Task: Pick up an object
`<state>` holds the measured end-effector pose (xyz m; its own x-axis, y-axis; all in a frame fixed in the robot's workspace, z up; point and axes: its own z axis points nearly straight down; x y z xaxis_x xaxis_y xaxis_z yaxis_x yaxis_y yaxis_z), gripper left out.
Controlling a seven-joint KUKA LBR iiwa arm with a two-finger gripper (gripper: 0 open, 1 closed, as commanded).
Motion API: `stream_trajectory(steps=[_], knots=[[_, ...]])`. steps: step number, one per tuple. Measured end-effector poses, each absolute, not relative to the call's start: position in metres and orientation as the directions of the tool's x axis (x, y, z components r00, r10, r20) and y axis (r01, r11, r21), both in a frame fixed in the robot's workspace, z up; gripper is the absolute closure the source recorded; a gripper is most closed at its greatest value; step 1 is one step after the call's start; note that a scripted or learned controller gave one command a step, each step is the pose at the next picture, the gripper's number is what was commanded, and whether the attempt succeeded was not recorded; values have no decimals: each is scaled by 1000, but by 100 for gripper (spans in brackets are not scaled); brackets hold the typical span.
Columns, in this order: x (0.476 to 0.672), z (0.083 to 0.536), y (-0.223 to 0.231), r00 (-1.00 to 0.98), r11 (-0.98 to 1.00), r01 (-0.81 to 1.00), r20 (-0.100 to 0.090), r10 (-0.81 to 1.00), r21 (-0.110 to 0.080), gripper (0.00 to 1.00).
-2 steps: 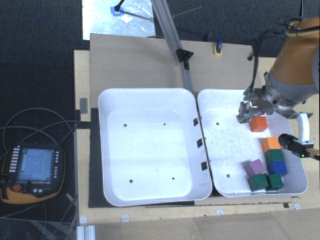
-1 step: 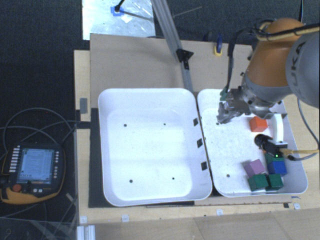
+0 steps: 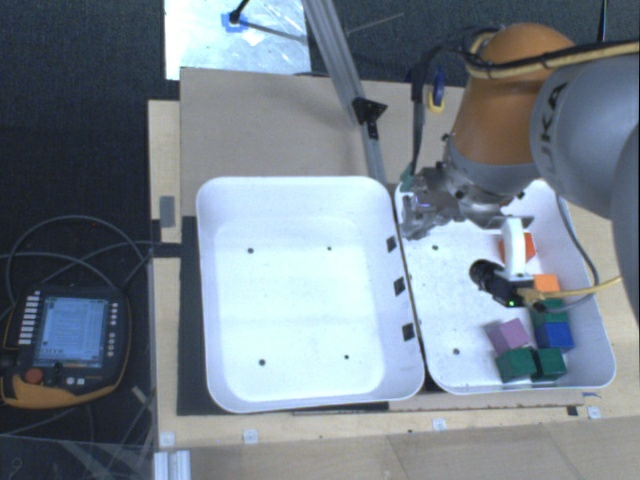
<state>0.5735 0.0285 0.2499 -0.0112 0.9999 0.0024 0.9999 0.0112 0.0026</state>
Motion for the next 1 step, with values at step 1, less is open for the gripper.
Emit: stream_trajectory(steps=[1], knots=[[579,240,91,-11,11,1000,2,1000,2,100]])
